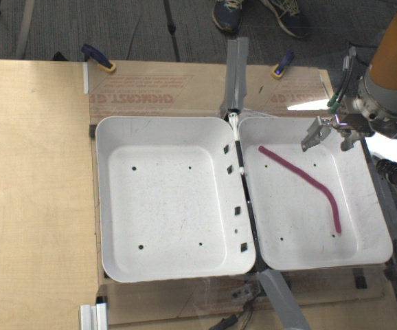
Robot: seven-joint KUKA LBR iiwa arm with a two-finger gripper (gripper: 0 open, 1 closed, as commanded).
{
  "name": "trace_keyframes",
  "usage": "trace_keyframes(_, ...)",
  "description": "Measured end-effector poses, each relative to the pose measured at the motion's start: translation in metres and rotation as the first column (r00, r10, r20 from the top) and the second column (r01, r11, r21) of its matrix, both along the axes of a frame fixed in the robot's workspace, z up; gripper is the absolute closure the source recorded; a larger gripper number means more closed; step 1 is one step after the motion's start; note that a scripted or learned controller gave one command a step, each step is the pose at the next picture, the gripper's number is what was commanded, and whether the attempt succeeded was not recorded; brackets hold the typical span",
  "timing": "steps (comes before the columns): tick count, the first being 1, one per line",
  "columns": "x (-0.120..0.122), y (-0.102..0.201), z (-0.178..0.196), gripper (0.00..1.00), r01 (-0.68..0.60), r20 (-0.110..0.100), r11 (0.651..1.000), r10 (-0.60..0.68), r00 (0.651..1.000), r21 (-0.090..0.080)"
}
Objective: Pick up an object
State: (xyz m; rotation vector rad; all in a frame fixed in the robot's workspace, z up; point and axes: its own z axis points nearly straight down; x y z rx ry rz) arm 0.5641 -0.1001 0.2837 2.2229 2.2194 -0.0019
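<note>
A grey carpeted floor lies behind a light wooden bench (27,184) on which a sheet of brown cardboard (157,91) carries two shallow white bins side by side. The gripper (330,135) hangs over the far right part of the right bin (363,253), below the arm's orange band (394,47); its two fingers are spread apart, one near the bin's upper middle and the other further right, with nothing between them. Just left of and below the gripper, a long thin pink strip (308,181) lies flat on the right bin's floor, running from the upper left down to the right, where it bends and turns down toward the near edge. It is apart from the fingers. The left bin (106,205) sits beyond the divider. Blue-and-yellow clamps (97,57) pin the cardboard's far edge, and a pair of dark sneakers (260,5) stands on the carpet above.
</note>
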Motion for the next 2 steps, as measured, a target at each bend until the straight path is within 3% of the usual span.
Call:
trace_keyframes(1, -0.026, -0.033, -0.192, 0.0, 0.099, -0.001, 0.995, -0.099, 0.995, 0.001)
trace_keyframes(2, 0.074, -0.038, -0.192, 0.0, 0.024, 0.0, 1.0, -0.024, 1.0, 0.0)
